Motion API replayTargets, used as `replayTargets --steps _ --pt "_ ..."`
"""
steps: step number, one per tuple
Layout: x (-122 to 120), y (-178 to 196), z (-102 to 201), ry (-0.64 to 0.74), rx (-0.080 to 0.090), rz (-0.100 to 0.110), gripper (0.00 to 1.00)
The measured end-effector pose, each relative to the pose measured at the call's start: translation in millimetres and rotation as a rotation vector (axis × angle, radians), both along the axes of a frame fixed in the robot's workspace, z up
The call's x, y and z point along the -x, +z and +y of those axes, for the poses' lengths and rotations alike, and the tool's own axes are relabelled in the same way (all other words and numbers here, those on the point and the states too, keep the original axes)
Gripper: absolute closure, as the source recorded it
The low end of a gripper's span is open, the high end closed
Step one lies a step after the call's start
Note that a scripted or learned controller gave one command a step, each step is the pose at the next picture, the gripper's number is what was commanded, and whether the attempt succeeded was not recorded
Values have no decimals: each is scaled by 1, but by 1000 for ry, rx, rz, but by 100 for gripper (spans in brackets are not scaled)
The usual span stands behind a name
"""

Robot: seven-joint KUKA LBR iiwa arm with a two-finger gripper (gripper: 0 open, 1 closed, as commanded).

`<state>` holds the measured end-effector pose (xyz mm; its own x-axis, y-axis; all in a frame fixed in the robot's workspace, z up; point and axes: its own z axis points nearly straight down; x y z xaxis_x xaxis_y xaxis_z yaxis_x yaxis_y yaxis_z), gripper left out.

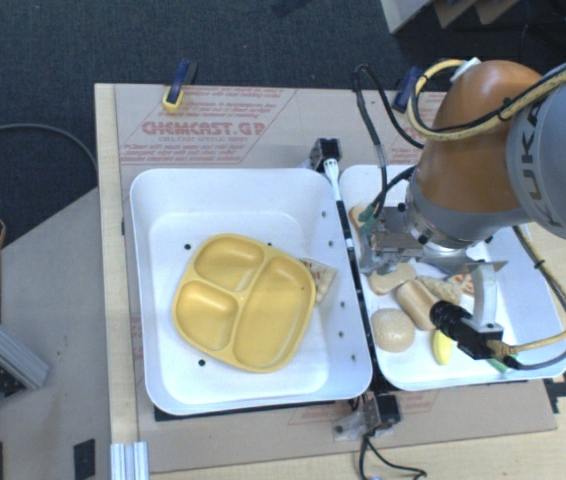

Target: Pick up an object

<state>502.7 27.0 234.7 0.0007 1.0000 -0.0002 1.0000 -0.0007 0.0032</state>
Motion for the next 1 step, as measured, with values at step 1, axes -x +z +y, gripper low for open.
replayTargets --steps 1 --pt "-4 0 4 2 0 1 100"
